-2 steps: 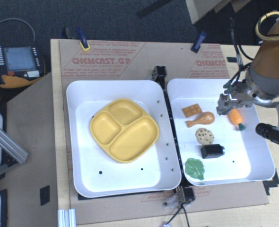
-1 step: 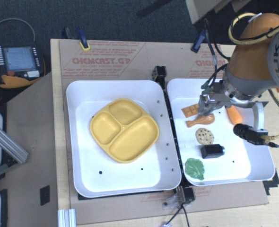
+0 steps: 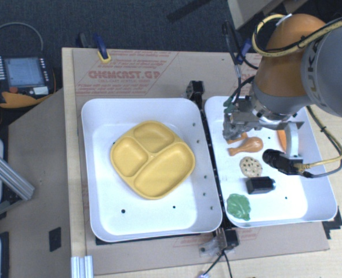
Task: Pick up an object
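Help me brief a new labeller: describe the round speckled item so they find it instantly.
Start at the right bin, where the arm reaches in. Below the orange drumstick-shaped toy lies the cookie, just above the black block. It is the one flat tan disc with dark specks; the green piece lies nearer the front.

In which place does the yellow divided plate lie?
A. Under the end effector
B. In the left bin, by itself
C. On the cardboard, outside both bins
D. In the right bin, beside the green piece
B. The yellow divided plate rests in the left bin, while the end effector is over the right bin with the small items.
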`<state>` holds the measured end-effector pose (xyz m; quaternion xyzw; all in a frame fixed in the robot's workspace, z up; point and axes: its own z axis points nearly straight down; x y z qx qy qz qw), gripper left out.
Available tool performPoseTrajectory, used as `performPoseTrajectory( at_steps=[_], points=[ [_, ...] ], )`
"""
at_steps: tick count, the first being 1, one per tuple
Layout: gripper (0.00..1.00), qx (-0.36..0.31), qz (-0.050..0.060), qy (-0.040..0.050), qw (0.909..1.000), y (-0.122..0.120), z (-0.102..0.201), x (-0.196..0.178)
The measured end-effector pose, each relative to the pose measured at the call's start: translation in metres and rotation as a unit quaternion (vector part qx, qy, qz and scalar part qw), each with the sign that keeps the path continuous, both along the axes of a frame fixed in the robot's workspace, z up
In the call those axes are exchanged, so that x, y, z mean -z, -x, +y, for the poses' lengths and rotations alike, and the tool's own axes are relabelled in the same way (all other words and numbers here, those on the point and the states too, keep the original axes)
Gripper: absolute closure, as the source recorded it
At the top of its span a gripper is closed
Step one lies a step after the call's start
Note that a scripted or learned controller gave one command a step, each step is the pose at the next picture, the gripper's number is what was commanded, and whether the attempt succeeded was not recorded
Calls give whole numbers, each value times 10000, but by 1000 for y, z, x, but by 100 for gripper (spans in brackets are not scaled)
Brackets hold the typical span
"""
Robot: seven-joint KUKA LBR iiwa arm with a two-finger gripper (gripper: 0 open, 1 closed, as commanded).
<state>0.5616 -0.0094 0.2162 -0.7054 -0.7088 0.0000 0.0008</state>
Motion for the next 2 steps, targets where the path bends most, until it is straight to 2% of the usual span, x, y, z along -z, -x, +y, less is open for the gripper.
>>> performPoseTrajectory(
  at_steps=[2],
  points=[
    [100, 1, -21, 1, 10000, -13, 92, -15]
  ],
)
